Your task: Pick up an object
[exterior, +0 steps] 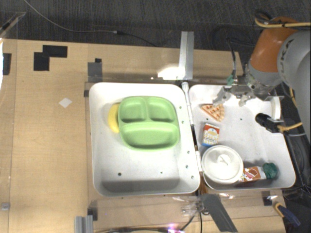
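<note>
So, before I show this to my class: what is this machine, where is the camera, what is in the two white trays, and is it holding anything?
It is a grey robot arm with an orange band, reaching in from the right. One camera looks down from above at a slant. Its gripper hangs over the right bin, near a waffle-like orange piece. I see nothing held. That bin also holds a small carton, a white bowl and a green-capped bottle. The left bin holds a green divided plate over something yellow.
</note>
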`<state>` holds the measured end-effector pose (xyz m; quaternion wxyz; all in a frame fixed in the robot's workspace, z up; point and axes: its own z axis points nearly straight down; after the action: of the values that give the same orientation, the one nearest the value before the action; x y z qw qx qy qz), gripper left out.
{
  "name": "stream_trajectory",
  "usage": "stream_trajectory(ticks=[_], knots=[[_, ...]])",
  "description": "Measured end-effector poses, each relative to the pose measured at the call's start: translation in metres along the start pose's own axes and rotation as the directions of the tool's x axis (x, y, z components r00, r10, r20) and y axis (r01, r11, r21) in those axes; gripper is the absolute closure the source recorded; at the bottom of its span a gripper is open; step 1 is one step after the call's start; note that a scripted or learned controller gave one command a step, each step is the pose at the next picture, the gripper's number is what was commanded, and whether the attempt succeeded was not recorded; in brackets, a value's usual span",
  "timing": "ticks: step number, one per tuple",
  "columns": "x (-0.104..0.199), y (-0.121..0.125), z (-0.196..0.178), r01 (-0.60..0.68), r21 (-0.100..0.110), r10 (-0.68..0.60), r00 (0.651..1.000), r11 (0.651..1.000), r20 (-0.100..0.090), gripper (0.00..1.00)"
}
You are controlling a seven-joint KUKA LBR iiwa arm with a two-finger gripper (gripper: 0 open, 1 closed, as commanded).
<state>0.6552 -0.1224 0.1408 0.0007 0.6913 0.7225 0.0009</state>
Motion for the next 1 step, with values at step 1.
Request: stream_trajectory(ticks=[1], knots=[[0.0233, 0.0010, 0.0544, 0.035, -0.004, -0.035, 0.999, 0.999, 0.002, 0.00]])
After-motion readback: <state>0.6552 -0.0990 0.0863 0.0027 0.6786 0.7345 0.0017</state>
